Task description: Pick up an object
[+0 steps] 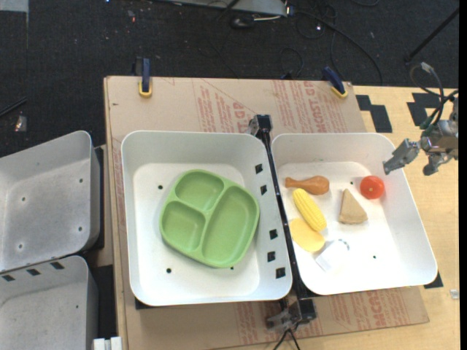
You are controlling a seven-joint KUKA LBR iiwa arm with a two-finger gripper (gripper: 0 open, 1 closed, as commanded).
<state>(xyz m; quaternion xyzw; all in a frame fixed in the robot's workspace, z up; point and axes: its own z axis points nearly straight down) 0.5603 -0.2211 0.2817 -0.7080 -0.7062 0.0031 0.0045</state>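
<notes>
The right bin [408, 246] holds a brown drumstick [308, 185], a yellow corn cob [309, 209], a flat yellow piece [306, 236], a tan wedge [352, 208], a red tomato [373, 187] and a small white piece [330, 256]. My gripper [418, 157] hangs at the right edge of the view, above the bin's far right rim, up and to the right of the tomato. Its two fingers are spread apart with nothing between them.
The left bin [142, 166] carries a green divided plate [210, 217]. A black divider [273, 210] runs between the bins. Two spare white trays [44, 195] lie off the bench at the left. Clamps [146, 79] hold the cardboard base at the back.
</notes>
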